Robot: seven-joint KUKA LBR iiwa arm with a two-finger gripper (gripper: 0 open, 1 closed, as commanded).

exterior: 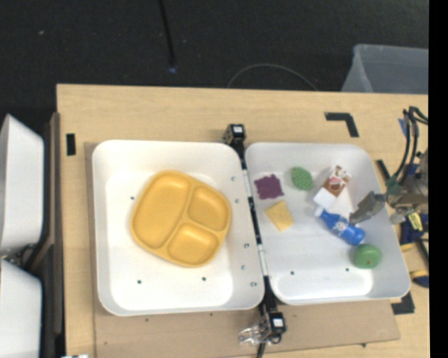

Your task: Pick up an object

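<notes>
The right bin (313, 286) holds several small objects. A purple piece (268, 186) and a yellow block (280, 215) lie near its left wall. A green bumpy object (302, 177) sits toward the back, with a white and red-brown carton (333, 189) to its right. A blue bottle (341, 228) lies at a slant in the middle right, and a green apple (367, 256) sits in front of it. My gripper (367, 206) reaches in low over the bin's right side, its grey tip just above the right end of the blue bottle and beside the carton.
The left bin (119, 289) holds a yellow divided plate (181, 218). Cables and blue parts (411, 177) crowd the bench's right edge. A grey tub (388, 69) stands at the back right. White boxes (15, 200) stand off the bench's left side.
</notes>
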